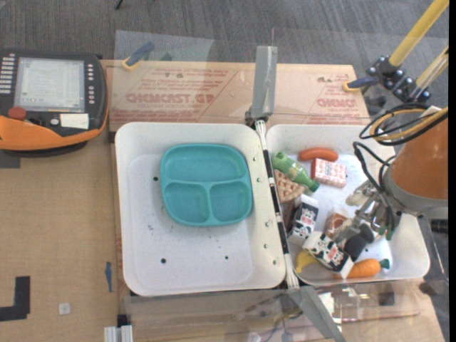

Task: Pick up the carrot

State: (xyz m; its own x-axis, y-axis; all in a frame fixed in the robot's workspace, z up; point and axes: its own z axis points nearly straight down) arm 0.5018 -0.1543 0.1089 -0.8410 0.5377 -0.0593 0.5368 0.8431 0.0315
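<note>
Carrot (364, 267) untouched at right bin (417, 262) front edge.
Claw (365, 228) just above carrot; opening impossible to tell; lift pending.

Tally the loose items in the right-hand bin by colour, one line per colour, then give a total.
Orange or red-orange: 2, the carrot and the sausage
Green: 1, the bottle
Red and white: 1, the small box
Black and white: 2, the cartons
Yellow: 1, the banana
Tan: 1, the pizza slice
Total: 8; anything under the gripper is hidden.
</note>
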